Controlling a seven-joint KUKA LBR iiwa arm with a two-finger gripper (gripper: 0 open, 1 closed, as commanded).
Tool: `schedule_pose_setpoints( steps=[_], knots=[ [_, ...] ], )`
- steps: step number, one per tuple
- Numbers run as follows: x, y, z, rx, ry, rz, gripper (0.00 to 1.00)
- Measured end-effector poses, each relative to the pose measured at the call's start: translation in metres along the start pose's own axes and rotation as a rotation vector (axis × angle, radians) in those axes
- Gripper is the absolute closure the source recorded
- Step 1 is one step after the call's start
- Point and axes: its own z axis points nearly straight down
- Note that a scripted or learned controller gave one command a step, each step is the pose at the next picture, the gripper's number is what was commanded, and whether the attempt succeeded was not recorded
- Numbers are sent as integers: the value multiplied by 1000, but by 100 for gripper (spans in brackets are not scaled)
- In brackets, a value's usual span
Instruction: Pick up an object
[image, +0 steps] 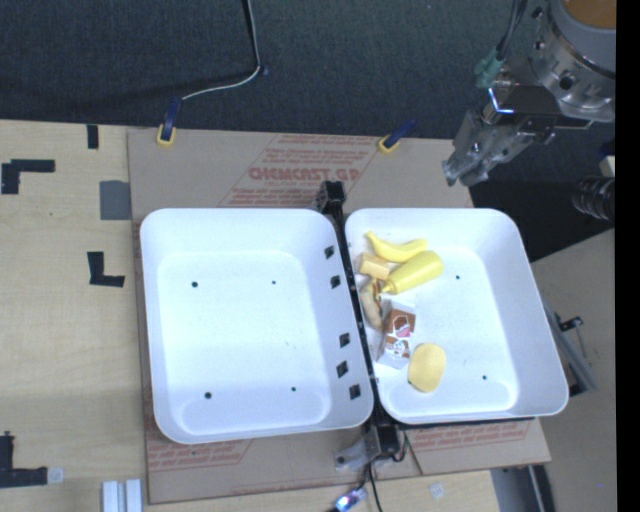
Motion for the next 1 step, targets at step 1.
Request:
schedule_pose_setpoints(
  steps=[1],
  knots=[
    [73,-16,-1,1,0,1,100]
  ],
)
